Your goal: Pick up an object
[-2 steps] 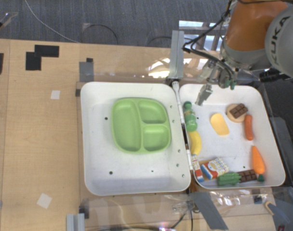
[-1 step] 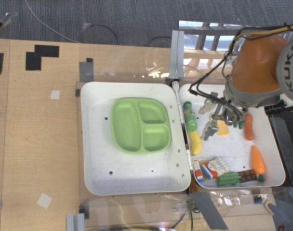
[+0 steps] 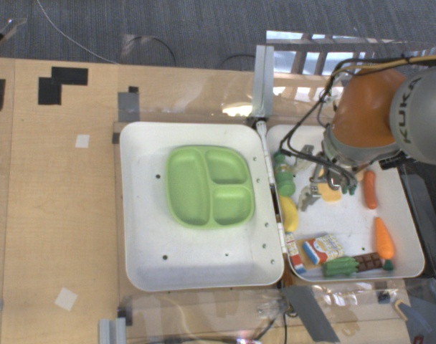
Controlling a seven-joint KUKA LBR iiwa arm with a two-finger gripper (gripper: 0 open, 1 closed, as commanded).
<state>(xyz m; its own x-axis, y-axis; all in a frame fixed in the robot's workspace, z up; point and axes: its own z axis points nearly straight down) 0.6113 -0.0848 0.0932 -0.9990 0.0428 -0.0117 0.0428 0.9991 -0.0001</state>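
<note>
My gripper (image 3: 327, 186) hangs low over the upper middle of the right bin (image 3: 411, 224), under the arm's orange band. A small yellow piece (image 3: 333, 195) lies right beneath it; I cannot tell whether the two touch. Just left of the gripper, along the bin's left wall, sit a green toy vegetable (image 3: 283, 178) and a yellow banana-like piece (image 3: 290, 215). To its right lies a red sausage (image 3: 371, 190), and an orange carrot (image 3: 384, 239) lies lower right.
Along the right bin's front edge lie a red-and-white carton (image 3: 323, 249), a green piece (image 3: 340, 266) and a brown bar (image 3: 370, 263). The left bin (image 3: 143, 213) holds a green divided plate (image 3: 191, 192). Cables loop from the arm above the right bin.
</note>
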